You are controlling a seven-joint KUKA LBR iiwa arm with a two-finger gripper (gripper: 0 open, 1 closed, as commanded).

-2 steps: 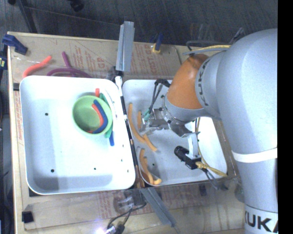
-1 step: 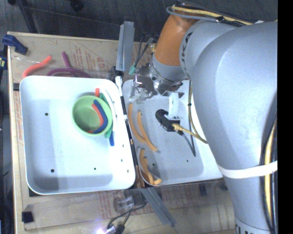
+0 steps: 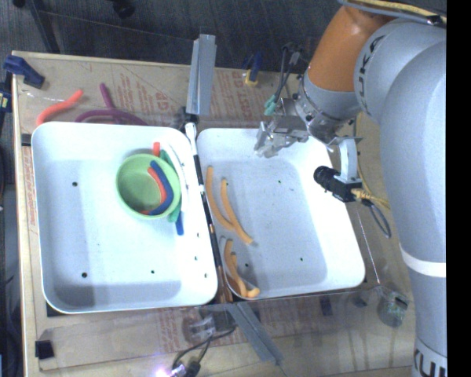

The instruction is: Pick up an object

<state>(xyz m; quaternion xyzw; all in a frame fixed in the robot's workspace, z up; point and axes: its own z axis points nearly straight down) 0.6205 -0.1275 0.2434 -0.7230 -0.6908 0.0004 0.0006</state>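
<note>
My gripper (image 3: 272, 143) hangs over the far edge of the right bin (image 3: 330, 250), near its back wall, with nothing visible between its fingers. Several thin orange strips (image 3: 224, 206) lie along the left side of that bin, well to the left and nearer the front than the gripper; one more orange strip (image 3: 237, 272) sits at the bin's near left corner. In the left bin (image 3: 71, 234) a green bowl (image 3: 145, 185) holds red, blue and green curved pieces.
A metal divider bar (image 3: 200, 73) rises behind the gap between the bins. Red and purple cables (image 3: 86, 108) lie on the bench behind the left bin. The grey arm (image 3: 400, 116) fills the right side, with a black fitting (image 3: 334, 183) over the right bin's edge.
</note>
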